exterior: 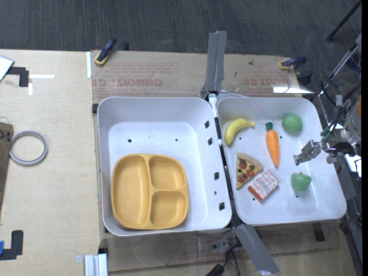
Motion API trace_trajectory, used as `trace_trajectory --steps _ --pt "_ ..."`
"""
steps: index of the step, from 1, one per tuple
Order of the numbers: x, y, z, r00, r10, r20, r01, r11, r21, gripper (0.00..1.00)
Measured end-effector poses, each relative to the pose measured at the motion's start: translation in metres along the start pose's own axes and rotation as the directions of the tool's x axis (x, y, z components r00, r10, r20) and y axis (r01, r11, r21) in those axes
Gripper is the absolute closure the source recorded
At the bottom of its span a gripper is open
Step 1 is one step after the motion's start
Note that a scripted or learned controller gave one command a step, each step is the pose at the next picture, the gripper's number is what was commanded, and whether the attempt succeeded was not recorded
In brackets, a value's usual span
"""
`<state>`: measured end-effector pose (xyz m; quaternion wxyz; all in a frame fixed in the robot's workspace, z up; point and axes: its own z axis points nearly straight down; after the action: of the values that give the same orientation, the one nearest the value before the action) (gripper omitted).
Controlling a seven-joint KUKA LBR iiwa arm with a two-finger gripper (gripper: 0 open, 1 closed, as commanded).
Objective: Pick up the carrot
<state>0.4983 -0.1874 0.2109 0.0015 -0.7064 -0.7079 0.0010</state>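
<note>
Orange thing to grab: the carrot (272, 146) lies in the right bin (330, 171), in its far half, green top pointing far and tip pointing near.
Beside the carrot: a yellow banana (236, 129) is to its left, a slice of toy pizza (247, 169) and a small red and white box (264, 185) are nearer and a bit left.
Green things: a round green ball (292, 123) sits just right of the carrot top, and a green pepper (301, 181) sits near the gripper, closer to the near side.
Left bin (144, 111): it carries a yellow plate (150, 191) with three parts.
Desk (46, 200): a roll of tape (26, 147) lies far off on the left.
Gripper (305, 153): it hangs at the right side of the right bin, right of the carrot and apart from it. Nothing sits between its fingers. I cannot tell if they are spread or pinched.
Step now: I think the arm is on its way to the carrot. The pick is not yet done.
Next move: the gripper needs to go left, get above the middle of the carrot, turn so the fingers cross its thin body, then go down and squeeze.
</note>
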Motion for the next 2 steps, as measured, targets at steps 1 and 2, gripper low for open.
trace_trajectory --steps 1,2 --pt "-0.020 0.042 0.069 0.998 -0.066 0.001 0.066 0.998 -0.001 0.00" --pt "-0.004 0.100 0.119 0.998 -0.059 0.002 0.059 0.998 -0.003 0.00"
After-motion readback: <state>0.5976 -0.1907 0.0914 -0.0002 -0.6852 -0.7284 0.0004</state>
